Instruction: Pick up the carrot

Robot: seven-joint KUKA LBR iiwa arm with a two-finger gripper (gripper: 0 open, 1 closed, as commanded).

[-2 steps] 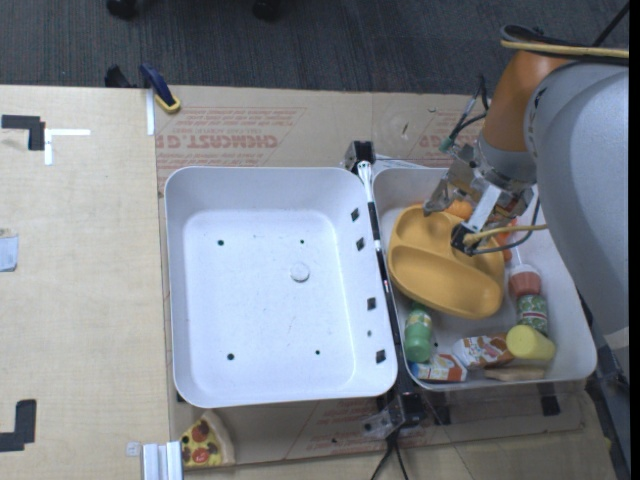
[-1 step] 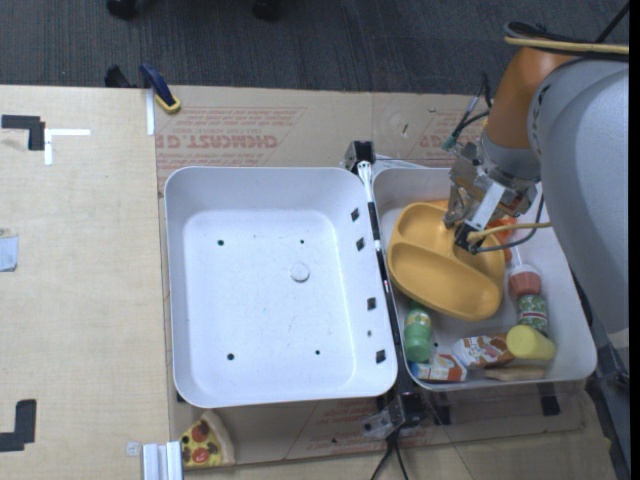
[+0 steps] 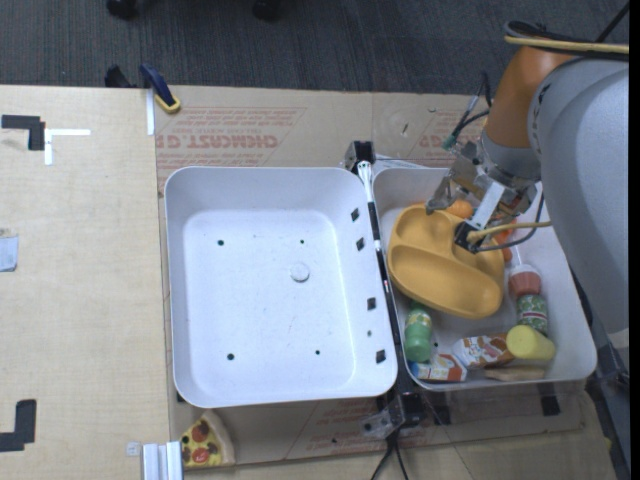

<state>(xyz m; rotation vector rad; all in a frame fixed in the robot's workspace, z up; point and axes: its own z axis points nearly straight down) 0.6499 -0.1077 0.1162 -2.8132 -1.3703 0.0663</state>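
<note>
The carrot (image 3: 461,209), apparently stiff light plastic, was best taken mid-length; whether the tool (image 3: 468,220) was closed could not be told.

Light is bright and even, from overhead. Left of the gripper (image 3: 452,219), the white bin (image 3: 190,298) glares slightly, shadows soft. The arm's near bulk (image 3: 590,168) looks blurred.
</note>
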